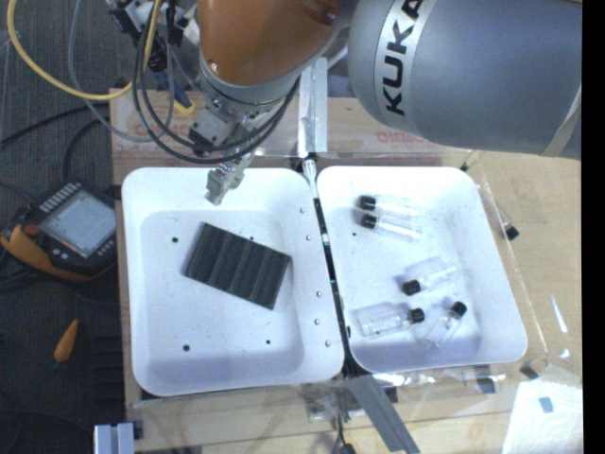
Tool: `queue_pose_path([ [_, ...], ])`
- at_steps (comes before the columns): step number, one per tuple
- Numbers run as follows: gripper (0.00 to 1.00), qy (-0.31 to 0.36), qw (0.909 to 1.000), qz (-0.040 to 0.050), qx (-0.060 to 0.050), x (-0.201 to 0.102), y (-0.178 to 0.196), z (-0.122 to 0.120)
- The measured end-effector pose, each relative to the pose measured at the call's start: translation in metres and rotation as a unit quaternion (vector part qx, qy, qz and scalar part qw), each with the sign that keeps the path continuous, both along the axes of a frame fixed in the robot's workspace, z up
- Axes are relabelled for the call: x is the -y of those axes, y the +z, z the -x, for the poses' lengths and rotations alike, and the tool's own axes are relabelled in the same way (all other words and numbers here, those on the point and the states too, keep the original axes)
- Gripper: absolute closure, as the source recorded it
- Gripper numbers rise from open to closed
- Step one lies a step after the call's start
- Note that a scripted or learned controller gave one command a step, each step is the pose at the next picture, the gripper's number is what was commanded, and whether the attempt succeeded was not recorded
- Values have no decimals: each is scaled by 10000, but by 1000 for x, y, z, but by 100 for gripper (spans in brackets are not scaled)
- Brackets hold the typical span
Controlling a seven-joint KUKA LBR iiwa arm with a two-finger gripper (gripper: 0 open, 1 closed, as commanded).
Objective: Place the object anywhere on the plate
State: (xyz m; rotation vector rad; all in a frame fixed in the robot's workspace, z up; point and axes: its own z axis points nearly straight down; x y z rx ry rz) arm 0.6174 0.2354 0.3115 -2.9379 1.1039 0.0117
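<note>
**Arm hangs over the left bin, vials wait in the right**

Nearest me, along the front of the right bin (492, 216), lie clear vials with black caps: one at the front left (386, 319), one beside it (444, 322), one a little further back (427, 277). Behind those, a pair (388, 214) rests side by side toward the back. None of them is on the plate. In the left bin (142, 253) the dark ribbed plate (236, 265) lies flat and skewed, bare on top.

Further back, the gripper (220, 183) hangs over the rear of the left bin, just behind the plate, with nothing that I can see in it. Whether its fingers are apart or together I cannot tell.

My worry: the vials are round, slick and close together, so a grab could nudge a neighbour or squirt one out. The ribs may or may not stop a vial rolling off. The raised rims between the bins stand in the path. A teach pendant (66, 230) sits left of the bench, with yellow cable (57, 83) looped behind.
</note>
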Motion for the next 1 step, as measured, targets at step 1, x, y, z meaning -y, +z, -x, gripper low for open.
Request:
queue_pose_path([
  [1, 100, 1740, 9847, -12, 14, 1, 112, 9],
])
